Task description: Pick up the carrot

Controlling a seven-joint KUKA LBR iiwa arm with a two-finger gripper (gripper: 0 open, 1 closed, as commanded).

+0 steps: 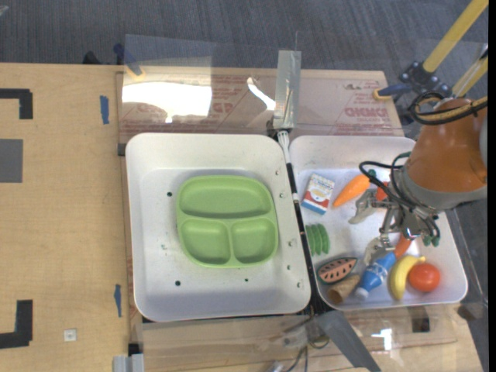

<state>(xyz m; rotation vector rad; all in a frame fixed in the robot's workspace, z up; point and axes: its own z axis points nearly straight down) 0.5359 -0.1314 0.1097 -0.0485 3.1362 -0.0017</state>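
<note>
— Over the right white bin (457, 281), your two-finger gripper (377, 217) hangs with its metal fingers spread and nothing between them.

— And the tapered orange toy carrot (351, 190)?

— You see it lying tilted just beside the fingers, next to the small white-and-blue carton (318, 193). Your green pea pod (318, 239), yellow banana (401, 275) and red tomato (425, 277) sit nearer the front. The green divided plate (227, 219) fills the left bin (147, 208).

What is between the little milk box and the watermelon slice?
A green pea pod lies between the milk box and watermelon slice, seen in the camera view.
</note>
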